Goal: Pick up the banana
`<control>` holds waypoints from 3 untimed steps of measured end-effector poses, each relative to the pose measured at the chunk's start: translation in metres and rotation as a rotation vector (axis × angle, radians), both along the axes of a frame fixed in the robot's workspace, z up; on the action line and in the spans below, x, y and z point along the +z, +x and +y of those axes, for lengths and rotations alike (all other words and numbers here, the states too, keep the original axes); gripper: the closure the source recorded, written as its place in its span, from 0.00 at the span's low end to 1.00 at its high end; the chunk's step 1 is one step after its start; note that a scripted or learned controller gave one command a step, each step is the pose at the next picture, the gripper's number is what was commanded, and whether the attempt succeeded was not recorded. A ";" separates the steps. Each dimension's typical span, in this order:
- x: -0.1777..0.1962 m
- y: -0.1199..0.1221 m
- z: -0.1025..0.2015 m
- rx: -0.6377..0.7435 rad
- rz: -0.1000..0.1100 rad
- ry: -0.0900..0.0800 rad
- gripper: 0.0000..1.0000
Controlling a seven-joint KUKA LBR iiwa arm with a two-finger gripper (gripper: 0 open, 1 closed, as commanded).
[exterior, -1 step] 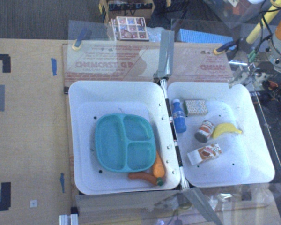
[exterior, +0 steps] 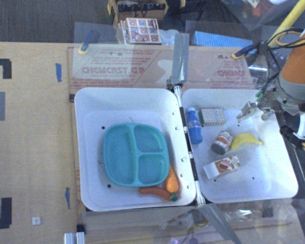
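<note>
Yellow and curved, the banana (exterior: 245, 141) is lying in the right white bin (exterior: 274, 182), just beside a small brown-labelled can (exterior: 221, 142) and above a flat white-and-brown packet (exterior: 222, 166). A blue plastic bottle (exterior: 194, 125) and a small grey patterned box (exterior: 212, 116) are sitting nearer the left wall. The end effector (exterior: 255, 109) is hovering over the bin's upper right (whether open or closed, I cannot tell). A teal divided plate (exterior: 134, 154) is resting in the left white bin (exterior: 91, 116), with an orange carrot (exterior: 172, 179) touching its lower right edge.
</note>
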State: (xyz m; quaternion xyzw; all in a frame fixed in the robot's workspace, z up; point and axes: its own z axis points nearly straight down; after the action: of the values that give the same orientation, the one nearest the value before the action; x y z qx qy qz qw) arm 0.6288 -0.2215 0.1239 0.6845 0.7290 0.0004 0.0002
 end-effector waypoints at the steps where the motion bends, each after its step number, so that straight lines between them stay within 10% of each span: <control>1: -0.036 -0.050 0.029 0.047 -0.005 -0.001 0.00; 2: -0.025 -0.049 0.027 0.042 -0.011 -0.003 1.00; 3: -0.025 -0.049 0.027 0.042 -0.011 -0.003 0.00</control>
State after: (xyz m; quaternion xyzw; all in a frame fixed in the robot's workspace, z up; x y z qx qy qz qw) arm 0.5797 -0.1948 0.0990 0.6690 0.7432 0.0030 0.0051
